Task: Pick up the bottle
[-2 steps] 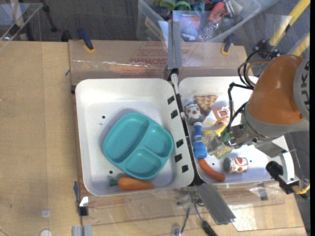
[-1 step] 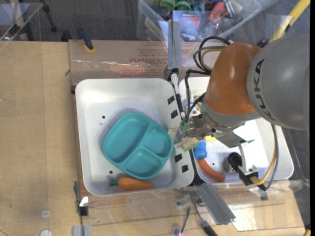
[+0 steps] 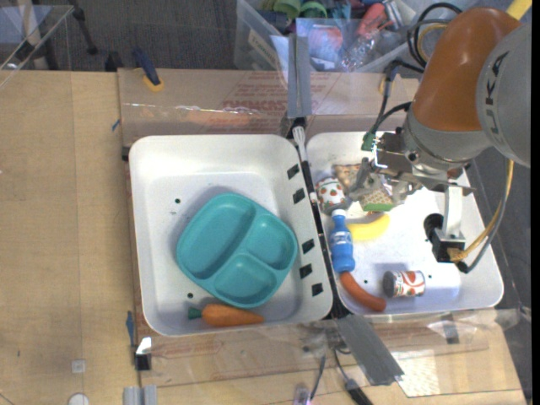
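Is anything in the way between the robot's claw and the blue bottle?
Nothing visible blocks it. The gripper hangs over the right bin, and the bottle lies just below-left of it. A yellow banana lies right beside the bottle, close to the path.

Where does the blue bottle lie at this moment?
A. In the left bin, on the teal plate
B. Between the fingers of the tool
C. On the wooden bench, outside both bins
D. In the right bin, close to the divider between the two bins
D: the blue bottle lies in the right bin, close to the divider, with the tool above and to its right, apart from it.
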You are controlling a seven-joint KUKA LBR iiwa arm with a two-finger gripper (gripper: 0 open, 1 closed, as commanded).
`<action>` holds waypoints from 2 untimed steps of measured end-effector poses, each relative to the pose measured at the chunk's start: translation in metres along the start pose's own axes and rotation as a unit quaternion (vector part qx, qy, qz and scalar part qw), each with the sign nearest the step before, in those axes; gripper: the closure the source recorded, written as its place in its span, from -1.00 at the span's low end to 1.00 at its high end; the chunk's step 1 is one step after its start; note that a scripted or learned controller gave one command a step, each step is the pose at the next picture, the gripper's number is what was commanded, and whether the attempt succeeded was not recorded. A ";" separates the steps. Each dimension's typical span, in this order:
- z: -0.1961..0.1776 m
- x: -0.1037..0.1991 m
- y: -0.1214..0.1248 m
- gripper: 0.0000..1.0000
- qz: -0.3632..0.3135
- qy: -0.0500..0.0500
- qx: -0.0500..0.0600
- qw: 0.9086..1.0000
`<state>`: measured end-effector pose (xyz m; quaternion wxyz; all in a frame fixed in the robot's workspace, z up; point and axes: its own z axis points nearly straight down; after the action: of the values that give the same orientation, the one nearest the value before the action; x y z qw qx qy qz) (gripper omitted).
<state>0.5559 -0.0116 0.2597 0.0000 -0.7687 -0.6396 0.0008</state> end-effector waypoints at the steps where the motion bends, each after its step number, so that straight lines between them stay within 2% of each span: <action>1: 0.077 0.073 -0.054 1.00 0.318 -0.001 0.004 0.948; 2: 0.039 0.028 -0.084 1.00 0.350 -0.001 0.003 0.937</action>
<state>0.4784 0.0307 0.2212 0.0018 -0.9440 -0.3299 0.0034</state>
